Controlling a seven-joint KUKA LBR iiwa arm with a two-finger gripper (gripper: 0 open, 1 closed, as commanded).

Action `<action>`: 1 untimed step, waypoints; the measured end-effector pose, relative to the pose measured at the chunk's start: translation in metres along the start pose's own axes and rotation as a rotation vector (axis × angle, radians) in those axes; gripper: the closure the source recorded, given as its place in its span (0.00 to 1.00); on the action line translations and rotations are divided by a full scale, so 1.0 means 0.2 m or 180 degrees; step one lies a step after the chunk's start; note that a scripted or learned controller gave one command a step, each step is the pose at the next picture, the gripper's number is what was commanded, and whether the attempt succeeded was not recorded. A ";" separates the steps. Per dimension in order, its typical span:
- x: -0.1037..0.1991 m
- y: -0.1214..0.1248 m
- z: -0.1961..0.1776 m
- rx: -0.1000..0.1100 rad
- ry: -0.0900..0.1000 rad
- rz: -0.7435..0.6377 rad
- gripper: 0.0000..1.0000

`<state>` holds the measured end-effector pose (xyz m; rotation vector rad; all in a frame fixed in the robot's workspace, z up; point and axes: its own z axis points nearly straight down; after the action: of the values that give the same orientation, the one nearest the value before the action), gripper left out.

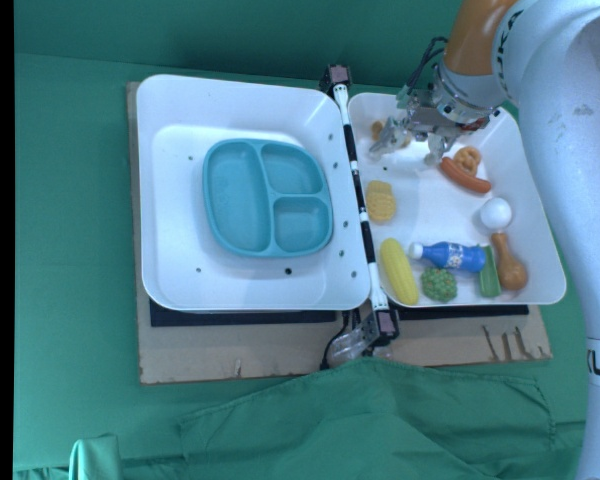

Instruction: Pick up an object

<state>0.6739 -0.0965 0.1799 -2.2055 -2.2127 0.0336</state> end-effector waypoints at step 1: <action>0.00 0.02 -0.02 -0.0089 -0.0003 0.0020 0.00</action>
<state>0.6779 -0.0963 0.1839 -2.2268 -2.2206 0.0041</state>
